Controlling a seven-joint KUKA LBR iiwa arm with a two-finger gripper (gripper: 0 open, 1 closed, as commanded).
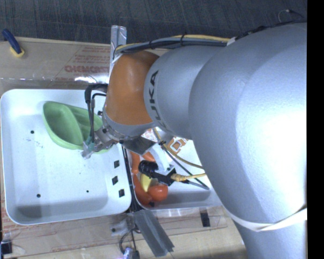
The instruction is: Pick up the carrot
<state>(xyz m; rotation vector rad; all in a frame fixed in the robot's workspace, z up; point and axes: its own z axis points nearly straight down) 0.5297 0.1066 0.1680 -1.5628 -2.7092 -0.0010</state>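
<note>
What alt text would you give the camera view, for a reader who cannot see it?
A large grey arm with an orange band reaches from the right over two white bins, its gripper low at the edge of a green bowl in the left bin. Orange, yellow and red items lie in the right bin, partly hidden by the arm.

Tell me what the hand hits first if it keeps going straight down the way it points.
Most likely the green bowl: the hand sits at its near rim in the left bin. Depth is unclear, so it might meet the bin floor instead.
</note>
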